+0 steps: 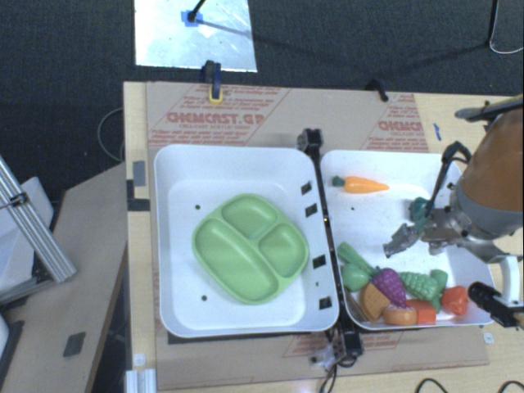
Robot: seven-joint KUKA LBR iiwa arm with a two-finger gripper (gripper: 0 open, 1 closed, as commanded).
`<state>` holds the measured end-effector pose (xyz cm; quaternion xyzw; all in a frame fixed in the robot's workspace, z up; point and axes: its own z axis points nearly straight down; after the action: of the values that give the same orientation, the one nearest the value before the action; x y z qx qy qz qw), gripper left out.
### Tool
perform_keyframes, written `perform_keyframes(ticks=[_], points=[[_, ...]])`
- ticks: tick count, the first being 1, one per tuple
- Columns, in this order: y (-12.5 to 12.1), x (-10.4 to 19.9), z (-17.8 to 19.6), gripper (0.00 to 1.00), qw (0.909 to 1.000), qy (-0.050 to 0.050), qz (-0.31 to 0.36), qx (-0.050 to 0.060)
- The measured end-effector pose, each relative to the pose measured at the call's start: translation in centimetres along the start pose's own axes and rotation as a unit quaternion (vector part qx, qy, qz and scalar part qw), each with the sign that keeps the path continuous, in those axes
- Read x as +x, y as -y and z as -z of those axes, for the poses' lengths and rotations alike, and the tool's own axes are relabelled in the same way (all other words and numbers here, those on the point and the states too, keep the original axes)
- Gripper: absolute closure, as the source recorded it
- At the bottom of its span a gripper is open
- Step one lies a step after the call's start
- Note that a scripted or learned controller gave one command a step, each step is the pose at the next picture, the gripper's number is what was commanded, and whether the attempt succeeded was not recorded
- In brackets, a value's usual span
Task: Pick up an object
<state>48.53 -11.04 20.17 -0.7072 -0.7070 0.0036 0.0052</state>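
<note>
My gripper (401, 242) hangs low over the middle of the right bin (385, 166), with the grey and orange arm behind it on the right. An orange toy carrot (363, 185) lies apart near the bin's far left corner. A small teal piece (419, 210) shows just behind the gripper, beside the wrist. Along the bin's near edge lies a heap of toy food: a green vegetable (352, 270), purple grapes (390, 285), a green knobbly piece (422, 286), an orange-brown piece (374, 301) and a red tomato (454, 300). The gripper is above and slightly behind this heap, touching none of it.
The left bin (176, 187) holds a green divided plate (250, 248). Black clips (311, 140) mark the wall between the two bins. The arm covers the right bin's right side. A cardboard sheet (237, 117) lies under both bins.
</note>
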Motion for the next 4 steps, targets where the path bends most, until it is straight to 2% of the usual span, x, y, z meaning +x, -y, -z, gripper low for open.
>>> perform_keyframes(ticks=[1,2,3,4], points=[[-0.3,0.0,0.6,0.0,1.0,0.001,0.002,-0.007],[0.5,0.5,-4.3,0.0,1.0,0.001,0.001,-0.006],[-0.3,1.0,-9.8,0.0,0.9999,0.003,-0.001,-0.01],[-0.4,1.0,-11.7,0.0,1.0,0.001,0.001,-0.007]])
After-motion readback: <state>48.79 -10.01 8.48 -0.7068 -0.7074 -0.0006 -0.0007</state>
